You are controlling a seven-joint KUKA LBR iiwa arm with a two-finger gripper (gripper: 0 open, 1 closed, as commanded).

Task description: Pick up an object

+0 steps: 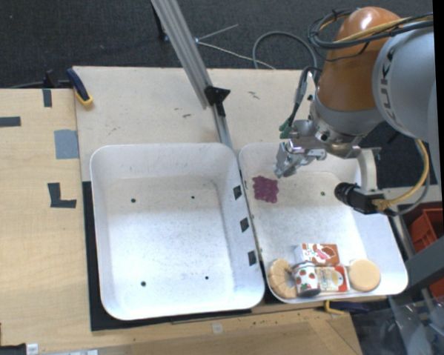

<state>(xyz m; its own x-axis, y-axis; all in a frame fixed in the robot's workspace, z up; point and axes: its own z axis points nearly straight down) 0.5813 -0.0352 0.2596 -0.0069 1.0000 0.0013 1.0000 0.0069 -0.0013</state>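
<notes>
The purple object (266, 188) lies flat on the floor of the right bin (373, 235), near that bin's far wall and just beside its left wall; it looks the likeliest thing for the task, since the claw is nearest to it.

Taking the right bin as the landmark and going down in size: the desk (151, 102) carries it, pale wood spreading behind and to its left. The left bin (165, 228) sits touching the right bin's left wall, so that things could pass from one to the other over the shared edge. The arm (372, 61) leans in over the right bin's far right corner, its wrist bent down toward the bin floor. The claw (287, 164) hangs above the bin's far end, just beside the purple object and a little behind it; whether it is released or clenched cannot be told from this slant, and nothing is seen in it.

At the bin's near wall, well apart from the purple object, a cluster is crowded together: a red and white packet (319, 254), a printed cup (310, 278), a cookie (281, 277) and a round tan disc (364, 275). Their touching makes them harder picks, which may be why the lone object is favoured.
</notes>
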